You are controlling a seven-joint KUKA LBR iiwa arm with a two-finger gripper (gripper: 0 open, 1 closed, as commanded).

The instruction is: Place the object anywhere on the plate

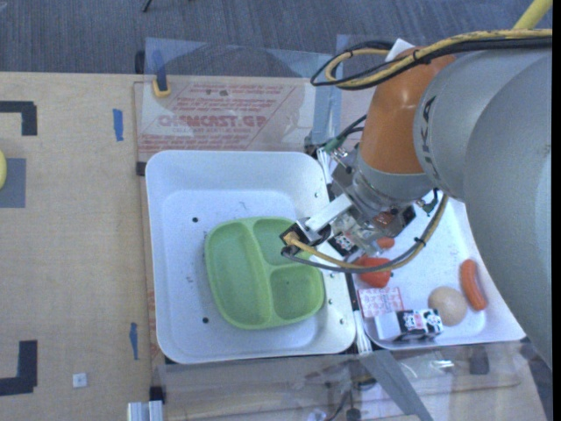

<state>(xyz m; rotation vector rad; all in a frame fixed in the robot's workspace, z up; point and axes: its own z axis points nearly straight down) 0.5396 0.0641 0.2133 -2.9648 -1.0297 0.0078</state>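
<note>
One green plate (254,279), left bin (171,235); one red object (375,275), right bin (504,327).
Gripper (355,235) above the wall between bins, grip state cannot be told; red object lies just beside it, off the plate.

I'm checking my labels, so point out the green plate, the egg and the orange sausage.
green plate (241,279), camera view, bare floor of its large left compartment.
egg (448,306), camera view, middle of its shell.
orange sausage (473,285), camera view, its middle.

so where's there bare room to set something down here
Bare floor in the left bin above and left of the green plate, whose big compartment is bare too. Crowded: front of the right bin, with card, egg and toy.
</note>
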